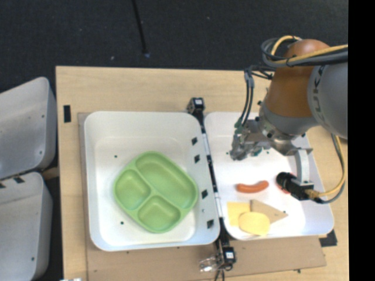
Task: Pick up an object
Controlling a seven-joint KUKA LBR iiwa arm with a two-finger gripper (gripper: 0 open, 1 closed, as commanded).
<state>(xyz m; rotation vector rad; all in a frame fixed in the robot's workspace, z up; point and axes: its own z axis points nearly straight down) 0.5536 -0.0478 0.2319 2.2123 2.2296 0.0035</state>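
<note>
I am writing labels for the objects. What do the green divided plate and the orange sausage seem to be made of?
Green divided plate: probably matte moulded plastic; uniform colour, rounded compartments. Orange sausage: likely a smooth plastic or rubber toy; it is too small to be sure.

light wooden bench [146, 89], square top, dark floor around it. two shallow white bins directly on it: left bin [96, 174] and right bin [316, 218], side by side, touching along a black-clipped seam just right of the left bin.

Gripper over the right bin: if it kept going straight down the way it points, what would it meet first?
Probably the bare white floor of the right bin. The gripper hangs above and left of the orange sausage, though depth is unclear.
</note>
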